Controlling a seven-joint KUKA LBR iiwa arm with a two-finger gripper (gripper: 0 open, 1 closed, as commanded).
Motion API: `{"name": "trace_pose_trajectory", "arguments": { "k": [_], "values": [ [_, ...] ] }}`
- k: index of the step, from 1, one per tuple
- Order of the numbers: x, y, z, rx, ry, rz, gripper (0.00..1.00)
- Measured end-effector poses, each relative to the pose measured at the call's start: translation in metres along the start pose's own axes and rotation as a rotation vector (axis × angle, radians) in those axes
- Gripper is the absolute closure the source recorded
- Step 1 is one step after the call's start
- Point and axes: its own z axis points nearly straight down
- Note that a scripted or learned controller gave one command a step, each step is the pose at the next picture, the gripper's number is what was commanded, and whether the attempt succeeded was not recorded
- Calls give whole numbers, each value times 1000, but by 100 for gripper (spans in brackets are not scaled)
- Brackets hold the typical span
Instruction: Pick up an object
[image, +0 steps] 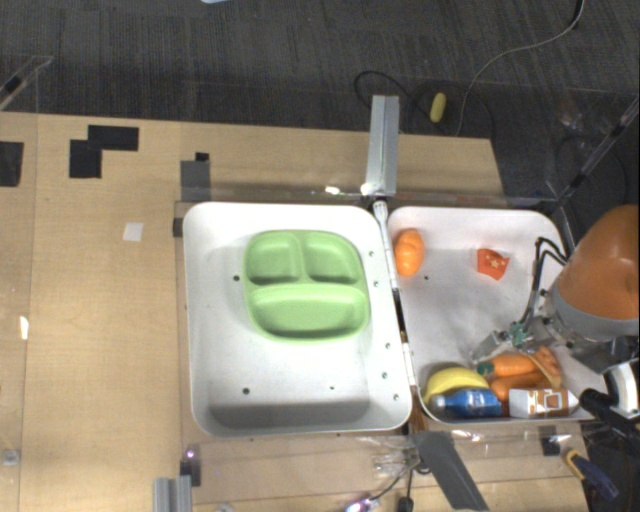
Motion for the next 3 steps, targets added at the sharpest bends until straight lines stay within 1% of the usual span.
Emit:
{"name": "trace_pose_trajectory", "arguments": {
  "k": [1, 2, 3],
  "values": [
    [1, 4, -12, -8, 1, -2, 100],
    [43, 56, -9, 9, 5, 225, 100],
    [54, 108, 1, -3, 1, 241, 100]
  ]
}}
